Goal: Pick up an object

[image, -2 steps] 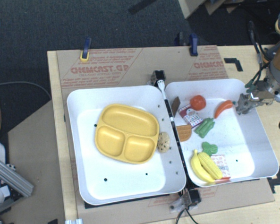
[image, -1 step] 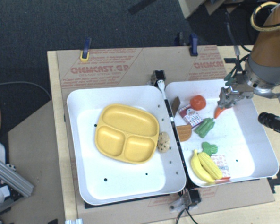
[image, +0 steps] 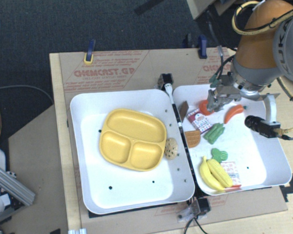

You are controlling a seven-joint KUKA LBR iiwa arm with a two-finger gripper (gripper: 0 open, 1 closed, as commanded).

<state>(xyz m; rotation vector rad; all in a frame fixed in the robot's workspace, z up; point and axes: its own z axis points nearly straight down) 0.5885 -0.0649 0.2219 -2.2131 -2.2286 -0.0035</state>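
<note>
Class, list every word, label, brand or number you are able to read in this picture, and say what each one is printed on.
"CHEMCAST GP": red print on the brown board behind the left bin; the last letters are unsure.
More red print on the board behind the right bin: cut off, unreadable.
Red-and-white packet in the right bin: print too small.
Packet beside the banana: print too small.

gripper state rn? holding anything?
Gripper: low over the right bin, just beside the red toy; whether it is open, shut or gripping cannot be told.
</note>
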